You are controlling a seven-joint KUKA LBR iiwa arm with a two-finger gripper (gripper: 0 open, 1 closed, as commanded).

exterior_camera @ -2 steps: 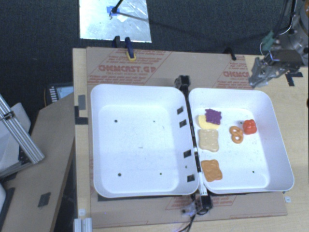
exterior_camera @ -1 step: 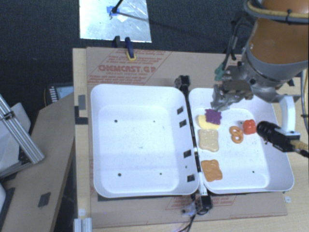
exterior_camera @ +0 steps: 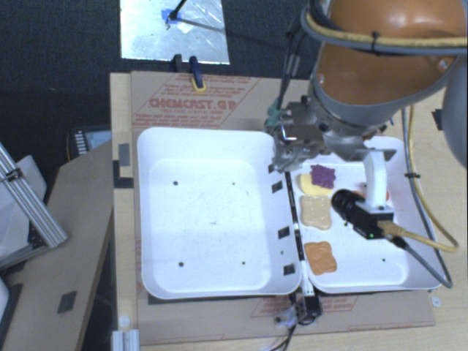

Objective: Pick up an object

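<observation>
Reaching in from the right, the grey arm (exterior_camera: 380, 42) is seen with its large orange band filling the upper right corner, so that the far end of the right bin (exterior_camera: 380, 278) is hidden beneath it. The gripper (exterior_camera: 287, 152) is held low over the divide between the two bins, at their far end; its tip is lost in dark metalwork and shadow, and whether it is spread or pressed together cannot be told. Nothing is seen to be held by it. The objects to be picked are gathered along the left side of the right bin: a purple piece (exterior_camera: 322, 174) just beside the gripper, a yellow piece (exterior_camera: 313, 188) partly covered by the purple one, a pale tan slice (exterior_camera: 316, 213) touching the yellow piece, and an orange-brown slice (exterior_camera: 320, 257) set apart nearer the front. The left bin (exterior_camera: 205, 218) is shown whole. Both bins are rested on a cardboard sheet (exterior_camera: 197, 101) whose red lettering is partly cut off by them.
</observation>
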